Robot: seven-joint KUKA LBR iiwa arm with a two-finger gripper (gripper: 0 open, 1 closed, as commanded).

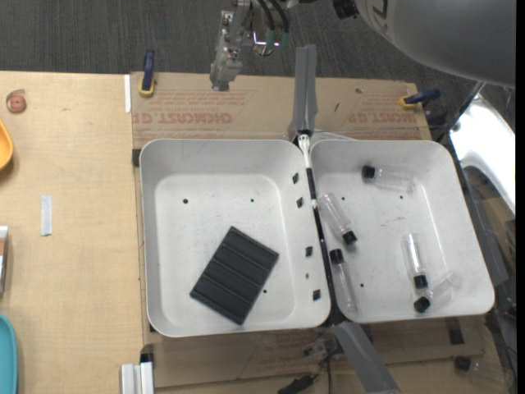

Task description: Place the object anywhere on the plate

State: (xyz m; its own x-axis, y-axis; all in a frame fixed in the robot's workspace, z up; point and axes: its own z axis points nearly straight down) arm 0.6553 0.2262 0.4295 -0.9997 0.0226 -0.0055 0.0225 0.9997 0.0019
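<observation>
A black ridged plate [235, 274] lies tilted on the floor of the left bin [164, 171], toward its front. Several clear tubes with black caps lie in the right bin [447, 179]: one at the back [385, 177], two along the left wall [336, 218] [343, 279], and others at the front right [413, 257]. My gripper [223, 79] hangs high over the cardboard behind the left bin's back rim, well away from the plate and the tubes. I see no tube under it, and its state is too small to read.
Printed cardboard [189, 109] lies behind the bins, held by blue clamps at the left [148, 71] and the right [418, 98]. A grey bar [305, 89] rises between the bins. The wooden bench [66, 220] to the left bears small items.
</observation>
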